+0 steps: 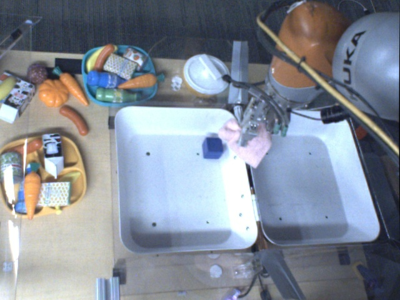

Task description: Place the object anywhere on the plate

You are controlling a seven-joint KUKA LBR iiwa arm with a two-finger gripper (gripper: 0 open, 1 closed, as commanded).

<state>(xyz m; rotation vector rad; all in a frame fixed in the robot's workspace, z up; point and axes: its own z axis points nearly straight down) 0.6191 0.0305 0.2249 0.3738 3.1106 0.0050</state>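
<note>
A pink, soft-looking object (249,146) hangs across the rim between the two white bins, near their far end. My gripper (257,129) comes down from the orange-banded wrist right onto its upper part, and its fingers look shut on it. A small blue cube (213,147) lies in the left bin (156,230), just left of the pink object and apart from it. The top of the pink object is hidden behind the gripper.
The right bin (325,224) lies under the arm. Beyond the bins stand a white lidded cup (205,74) and a blue bowl of toy food (120,74). A yellow plate with toy food (44,177) and loose toy vegetables (62,95) sit on the bench at left.
</note>
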